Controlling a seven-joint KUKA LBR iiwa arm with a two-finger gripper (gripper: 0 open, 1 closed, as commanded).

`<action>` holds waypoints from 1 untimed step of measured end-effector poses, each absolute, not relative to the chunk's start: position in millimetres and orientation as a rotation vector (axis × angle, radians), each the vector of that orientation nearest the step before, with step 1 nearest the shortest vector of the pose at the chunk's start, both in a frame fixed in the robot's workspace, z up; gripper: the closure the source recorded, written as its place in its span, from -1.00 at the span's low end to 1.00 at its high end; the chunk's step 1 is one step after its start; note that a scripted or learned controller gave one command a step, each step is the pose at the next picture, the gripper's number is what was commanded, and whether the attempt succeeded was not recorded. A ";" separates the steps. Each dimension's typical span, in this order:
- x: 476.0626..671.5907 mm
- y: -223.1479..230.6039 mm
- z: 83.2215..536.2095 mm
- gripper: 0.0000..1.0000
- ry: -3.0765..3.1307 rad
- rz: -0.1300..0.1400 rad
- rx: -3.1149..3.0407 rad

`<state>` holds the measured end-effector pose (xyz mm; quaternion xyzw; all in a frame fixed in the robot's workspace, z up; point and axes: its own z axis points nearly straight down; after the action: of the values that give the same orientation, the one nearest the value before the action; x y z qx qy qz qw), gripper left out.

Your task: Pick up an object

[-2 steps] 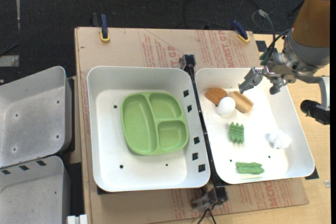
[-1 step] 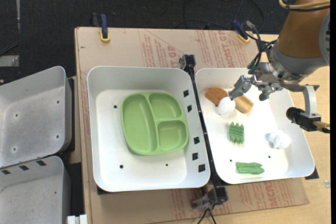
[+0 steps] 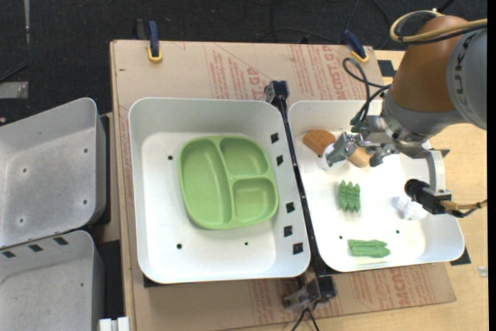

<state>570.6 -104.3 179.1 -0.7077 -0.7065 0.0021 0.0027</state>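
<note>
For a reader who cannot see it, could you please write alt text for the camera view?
A grey and orange robot arm reaches from the right, its gripper over a tan object in the right white bin. That bin also holds two green toys and a small white piece. The left bin holds a green divided plate.

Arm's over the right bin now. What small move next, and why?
Probably lower the end effector straight down a little onto the tan object beneath it. It hangs over the right bin's upper left corner, right at that object, while the two green pieces lie nearer the camera, apart from it.
</note>
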 end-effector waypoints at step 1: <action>569.4 -110.0 116.6 -1.00 -2.217 0.005 -2.221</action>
<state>569.4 -110.0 116.6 -0.7078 -0.7064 0.0017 0.0020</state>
